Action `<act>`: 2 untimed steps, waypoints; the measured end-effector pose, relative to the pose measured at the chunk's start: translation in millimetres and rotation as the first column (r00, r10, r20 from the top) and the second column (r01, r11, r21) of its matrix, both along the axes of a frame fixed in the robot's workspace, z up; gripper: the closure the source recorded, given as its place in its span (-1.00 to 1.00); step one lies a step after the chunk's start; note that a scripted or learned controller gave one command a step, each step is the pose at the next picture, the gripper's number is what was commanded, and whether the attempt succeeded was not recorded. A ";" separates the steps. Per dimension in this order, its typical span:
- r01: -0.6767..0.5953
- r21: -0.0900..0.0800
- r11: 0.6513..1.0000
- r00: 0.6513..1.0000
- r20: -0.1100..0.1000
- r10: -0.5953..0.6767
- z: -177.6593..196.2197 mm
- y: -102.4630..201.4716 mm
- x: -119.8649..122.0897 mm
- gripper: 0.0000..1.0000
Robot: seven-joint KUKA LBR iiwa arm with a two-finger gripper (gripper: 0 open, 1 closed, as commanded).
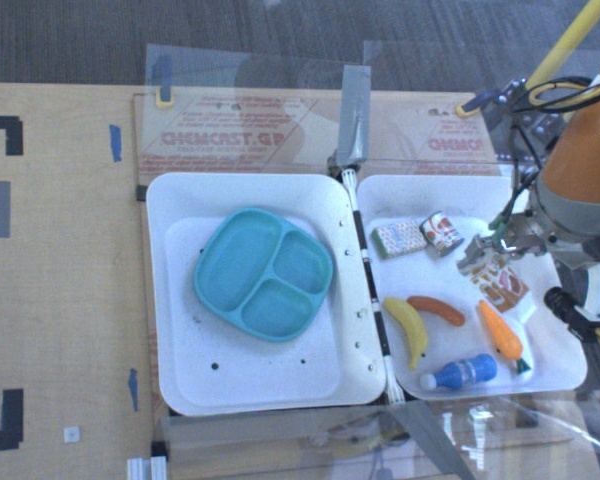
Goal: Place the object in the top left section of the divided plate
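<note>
Gripper (485,251) low over right bin (565,373), at its upper right; whether fingers open or closed cannot tell. Just below it, patterned packet (503,285). Divided plate (264,273), teal, three sections, sits in left bin (175,373). Right bin also holds green packet (399,237), small can (441,232), sausage (436,310), banana (410,329), carrot (501,335), blue bottle (462,372).

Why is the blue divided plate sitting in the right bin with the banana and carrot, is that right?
Not quite. The camera view shows the blue divided plate alone in the left bin. The banana and carrot lie in the right bin, as you said, near the tool.
</note>
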State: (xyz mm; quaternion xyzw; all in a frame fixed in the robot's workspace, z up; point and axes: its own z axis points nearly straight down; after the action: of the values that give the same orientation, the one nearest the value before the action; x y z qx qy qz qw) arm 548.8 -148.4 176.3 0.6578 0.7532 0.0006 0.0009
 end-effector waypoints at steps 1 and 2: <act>-0.038 0.001 0.999 0.999 -0.004 0.038 -11.0 50.7 12.6 1.00; -0.139 -0.001 0.990 0.990 0.000 0.139 8.4 123.7 31.6 1.00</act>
State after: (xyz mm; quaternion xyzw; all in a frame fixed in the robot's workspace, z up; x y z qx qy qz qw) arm 580.4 -24.7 184.7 0.6038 0.7971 0.0006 0.0012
